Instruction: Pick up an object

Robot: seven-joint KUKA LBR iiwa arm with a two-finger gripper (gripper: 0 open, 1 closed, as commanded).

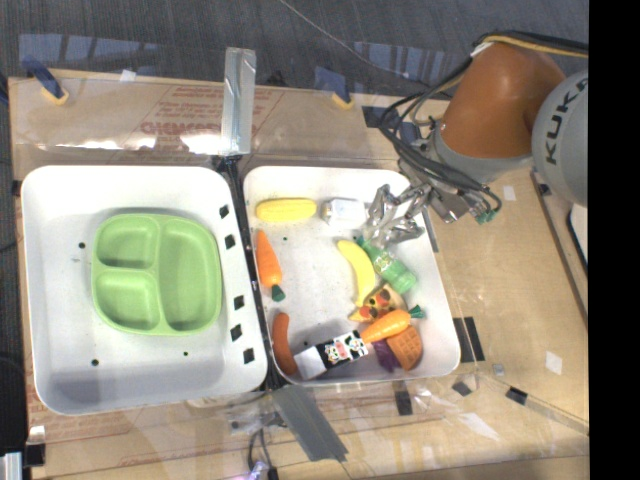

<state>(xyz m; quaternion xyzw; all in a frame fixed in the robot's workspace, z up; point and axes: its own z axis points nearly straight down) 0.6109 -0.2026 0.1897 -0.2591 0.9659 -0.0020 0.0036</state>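
**Gripper low over the right bin's far corner**

The arm (500, 93) reaches in from the right, orange band up top, and the gripper (392, 218) hangs over the right bin (300, 183), near its far right corner. The metal fingers sit just above the green item (392, 270) and the top end of the banana (356, 266); whether they are apart or together, I cannot tell, and nothing shows clearly between them.

Down in the right bin: a yellow corn-like piece (285, 210) by the far wall, a small white object (343, 209) beside it, a carrot (268, 263) along the left wall, a brown sausage (284, 343) near the front. In the front right corner lies a pile, with a second carrot (388, 325), a waffle-brown piece (406, 346) and a black-and-white carton (340, 352).

In the left bin (50, 268) sits a green divided plate (157, 271).
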